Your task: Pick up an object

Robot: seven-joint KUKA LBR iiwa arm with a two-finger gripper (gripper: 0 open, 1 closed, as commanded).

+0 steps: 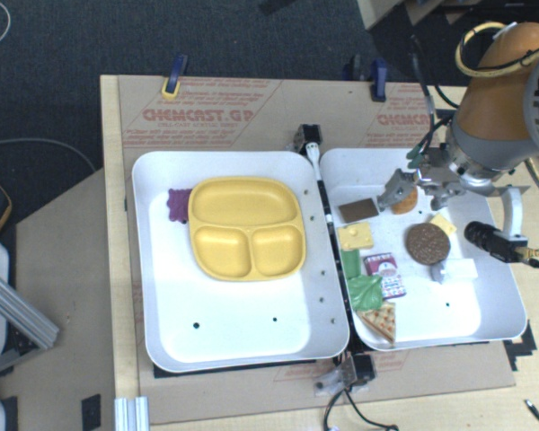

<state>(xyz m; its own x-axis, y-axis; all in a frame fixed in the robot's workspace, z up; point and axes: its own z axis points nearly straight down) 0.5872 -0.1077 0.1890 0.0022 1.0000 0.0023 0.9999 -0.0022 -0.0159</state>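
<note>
My gripper (416, 193) is low over the back of the right bin (485, 326), open, with its fingers spread to either side of a small orange object (405, 202). That object lies on the bin floor between them and is not lifted. A brown rectangular piece (357, 209) lies just left of it. A round brown patty (428, 243) and a small yellow piece (444, 224) lie just in front of the gripper.
The right bin also holds a yellow cheese block (355, 236), a purple packet (384, 274), a green item (362, 291), a pizza slice (380, 321) and a white piece (459, 270). The left bin (242, 330) holds a yellow divided plate (247, 225) and a purple item (178, 205).
</note>
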